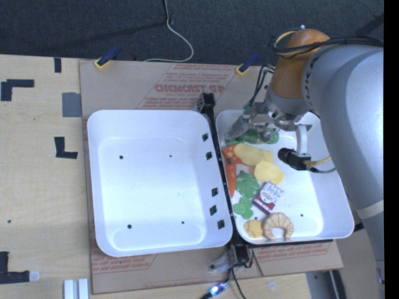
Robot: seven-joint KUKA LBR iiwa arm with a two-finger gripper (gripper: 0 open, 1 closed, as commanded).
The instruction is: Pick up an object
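Observation:
The right bin (pixel 324 213) holds a heap of toy food along its left side: a yellow potato-like piece (pixel 250 154), an orange carrot (pixel 230 170), green leafy pieces (pixel 247 185), a small red and white packet (pixel 269 195) and a tan croissant (pixel 278 226). My gripper (pixel 254 128) hangs low over the bin's far left part, right above the top of the heap, beside a green item (pixel 264 135). Nothing can be made out between its fingers.
The left bin (pixel 149 179) lies beside it, with a black clip divider (pixel 215 167) between the two. The grey arm (pixel 349 117) with its orange band (pixel 292 73) covers the right bin's far right side. A cable (pixel 177 33) trails across the dark floor behind.

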